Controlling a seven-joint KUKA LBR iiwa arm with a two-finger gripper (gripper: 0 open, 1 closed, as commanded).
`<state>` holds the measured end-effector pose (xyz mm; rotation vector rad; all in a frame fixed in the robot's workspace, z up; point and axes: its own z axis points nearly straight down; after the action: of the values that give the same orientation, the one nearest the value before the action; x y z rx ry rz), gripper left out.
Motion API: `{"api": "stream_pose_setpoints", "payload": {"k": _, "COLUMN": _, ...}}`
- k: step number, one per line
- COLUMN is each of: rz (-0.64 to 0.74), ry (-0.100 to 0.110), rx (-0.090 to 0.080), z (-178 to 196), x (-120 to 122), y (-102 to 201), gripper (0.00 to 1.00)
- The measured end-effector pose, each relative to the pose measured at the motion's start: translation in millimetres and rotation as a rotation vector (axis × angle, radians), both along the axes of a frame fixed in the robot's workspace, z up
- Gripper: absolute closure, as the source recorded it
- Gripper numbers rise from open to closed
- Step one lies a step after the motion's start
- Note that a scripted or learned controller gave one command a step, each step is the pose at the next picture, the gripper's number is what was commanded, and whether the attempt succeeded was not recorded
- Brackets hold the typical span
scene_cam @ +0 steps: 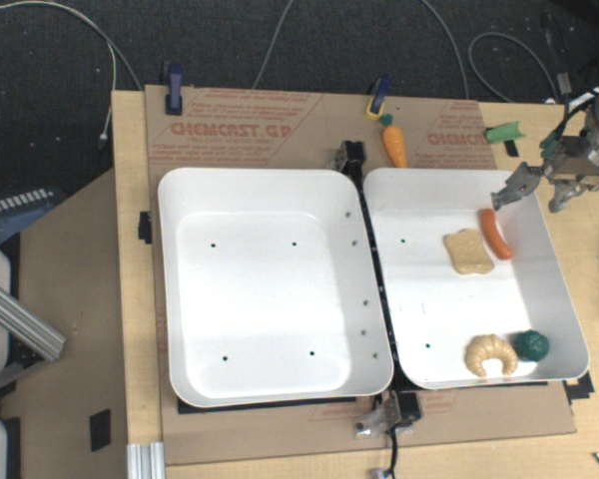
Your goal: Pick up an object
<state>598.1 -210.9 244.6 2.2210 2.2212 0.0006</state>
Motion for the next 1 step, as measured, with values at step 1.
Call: {"api": "stream_pose_setpoints", "payload": {"k": 1, "rz": -0.001, "ry": 0.008, "rx": 0.003, "z": -165.4, "x": 11.0, "y": -12.2, "gripper": 0.0}}
